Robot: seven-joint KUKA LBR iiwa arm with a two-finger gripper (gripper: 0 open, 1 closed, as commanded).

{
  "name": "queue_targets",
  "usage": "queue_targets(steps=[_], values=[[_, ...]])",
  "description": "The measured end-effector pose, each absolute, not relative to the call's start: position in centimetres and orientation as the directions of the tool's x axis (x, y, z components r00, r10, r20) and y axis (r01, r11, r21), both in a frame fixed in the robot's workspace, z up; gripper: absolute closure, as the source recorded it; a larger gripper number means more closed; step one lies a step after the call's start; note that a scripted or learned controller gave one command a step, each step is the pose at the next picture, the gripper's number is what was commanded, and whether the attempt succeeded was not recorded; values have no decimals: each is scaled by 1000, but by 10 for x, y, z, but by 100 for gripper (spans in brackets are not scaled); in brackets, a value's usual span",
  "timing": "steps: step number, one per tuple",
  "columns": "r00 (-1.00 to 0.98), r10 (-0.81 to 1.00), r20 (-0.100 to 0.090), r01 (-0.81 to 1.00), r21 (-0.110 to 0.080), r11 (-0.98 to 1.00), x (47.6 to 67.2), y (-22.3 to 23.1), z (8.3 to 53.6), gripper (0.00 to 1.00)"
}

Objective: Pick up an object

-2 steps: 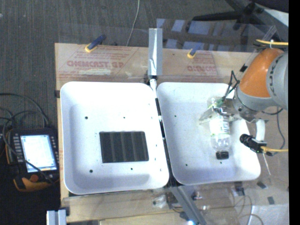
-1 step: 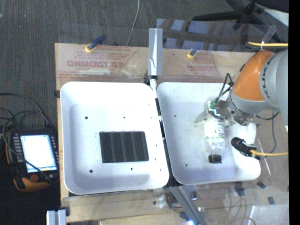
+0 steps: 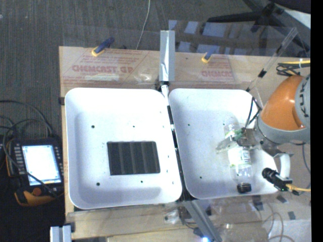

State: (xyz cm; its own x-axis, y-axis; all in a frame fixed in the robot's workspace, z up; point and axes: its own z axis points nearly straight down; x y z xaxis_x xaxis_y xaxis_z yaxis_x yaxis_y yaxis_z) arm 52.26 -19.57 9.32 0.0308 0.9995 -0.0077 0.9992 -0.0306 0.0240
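Two bins sit side by side on the worktop (image 3: 101, 67). The left bin (image 3: 81, 110) holds a ridged flat panel (image 3: 133, 158) near its front. In the right bin (image 3: 202, 110), toward its right side, lies a clear plastic bottle (image 3: 241, 160) — the arm (image 3: 285, 110) reaches over it from the right. A handheld screen unit (image 3: 38, 165) lies on the floor left of the worktop.

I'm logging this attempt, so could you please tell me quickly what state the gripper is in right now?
Gripper: cannot be told; it sits low in the right bin, right at the clear plastic bottle.

left bin (image 3: 81, 135) floor mostly open, dark ribbed block (image 3: 133, 158) central obstacle
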Motion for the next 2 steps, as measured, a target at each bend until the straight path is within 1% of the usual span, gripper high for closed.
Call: queue_targets(steps=[1,2], values=[[55,998,-3,998,24,-55,511,-157,116,0],[287,958,-2,958,-2,-287,532,-190,178,0]])
